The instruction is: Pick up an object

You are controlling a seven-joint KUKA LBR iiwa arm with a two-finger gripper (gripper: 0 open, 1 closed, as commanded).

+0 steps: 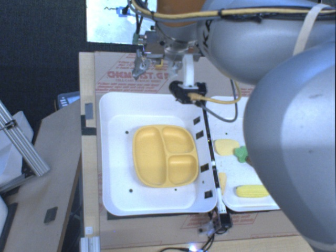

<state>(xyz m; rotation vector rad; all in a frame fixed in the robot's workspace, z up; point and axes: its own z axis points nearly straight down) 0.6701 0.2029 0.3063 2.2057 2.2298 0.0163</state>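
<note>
At frame centre I logged a yellow divided plate in the left bin; gripper above, upper centre, grip state indeterminable

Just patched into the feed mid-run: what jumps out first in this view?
The grey arm dominates, sweeping in from the right and covering much of the right bin. Next is the yellow divided plate, lying flat in the middle of the left bin. The gripper hangs above the cardboard behind the left bin, while a yellow corn cob and small green piece peek out in the right bin.
</note>
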